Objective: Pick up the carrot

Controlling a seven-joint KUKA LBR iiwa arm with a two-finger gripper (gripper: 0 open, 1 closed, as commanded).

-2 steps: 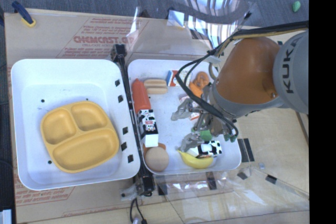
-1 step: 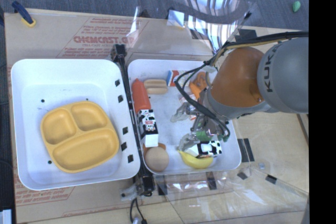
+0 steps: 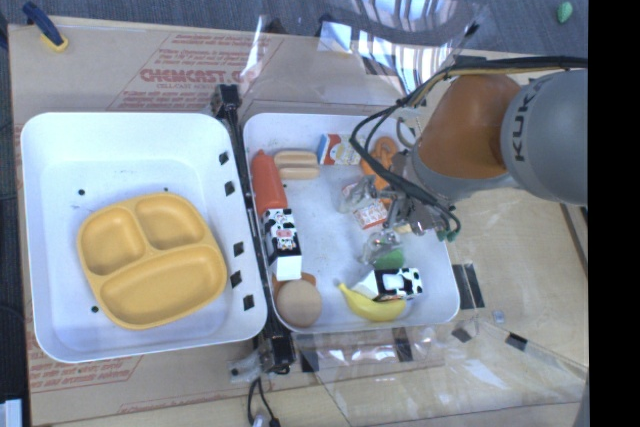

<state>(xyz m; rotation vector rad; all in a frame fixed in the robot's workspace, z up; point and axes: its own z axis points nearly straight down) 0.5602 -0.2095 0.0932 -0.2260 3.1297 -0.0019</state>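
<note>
Nearest in the right bin [image 3: 440, 290] lie a banana [image 3: 370, 303] and an egg [image 3: 298, 303]. Farther back the gripper [image 3: 392, 233] hangs low over the clutter — how far open it is I cannot tell. Beyond it, the carrot [image 3: 383, 155] lies partly hidden under the arm [image 3: 500, 135], near the bin's far wall.

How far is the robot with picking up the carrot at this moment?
Done: the grey arm has reached into the right white bin, with its gripper low among the toy foods. In hand: I cannot see anything held between its fingers. Left: the orange carrot lies near the bin's far wall, partly under the arm, so the grasp and lift remain.
</note>
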